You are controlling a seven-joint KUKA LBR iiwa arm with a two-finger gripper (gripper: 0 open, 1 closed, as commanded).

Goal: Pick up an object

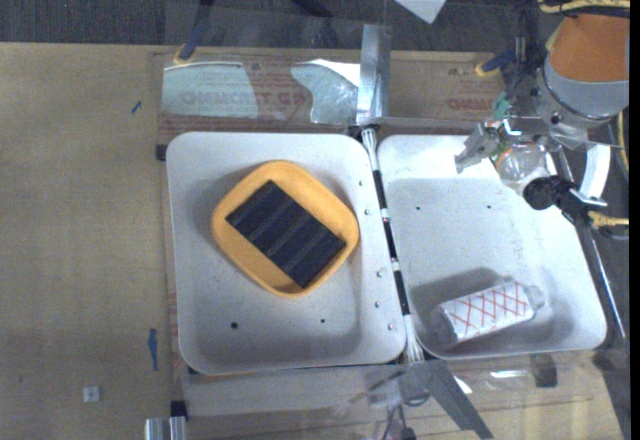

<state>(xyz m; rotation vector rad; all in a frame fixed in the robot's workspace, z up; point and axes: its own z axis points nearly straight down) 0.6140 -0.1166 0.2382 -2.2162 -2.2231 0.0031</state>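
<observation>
Bottle (pixel 488 309), white with red crosshatch, lies in right bin (pixel 460 198); pincer (pixel 487 143) state unclear.

In the left bin (pixel 190 328) a yellow block with a dark slatted top (pixel 285 226) takes up the middle, leaving bare floor along the near edge and the corners. In the right bin (pixel 440 218) a bottle with a red crisscross label (pixel 487 309) lies near the front wall; the middle is open. The gripper (pixel 487 144) hangs over that bin's far right corner.
</observation>
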